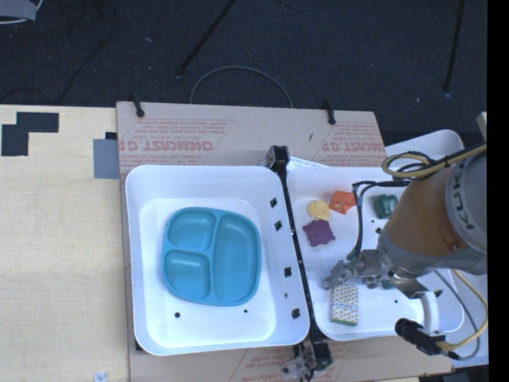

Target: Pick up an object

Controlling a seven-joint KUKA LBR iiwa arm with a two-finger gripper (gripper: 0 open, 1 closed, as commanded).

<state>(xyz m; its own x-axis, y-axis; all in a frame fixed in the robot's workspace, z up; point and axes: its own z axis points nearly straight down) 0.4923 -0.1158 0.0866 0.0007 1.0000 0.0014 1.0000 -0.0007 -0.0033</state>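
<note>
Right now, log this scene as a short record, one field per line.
left bin: holds a blue divided plate
right bin: holds the small items
items in right bin: yellow piece, orange piece, purple piece, teal object, checkered sponge
gripper: low over the right bin, just above the checkered sponge
held object: none visible between the fingers
arm: reaches in from the right side of the view
</note>
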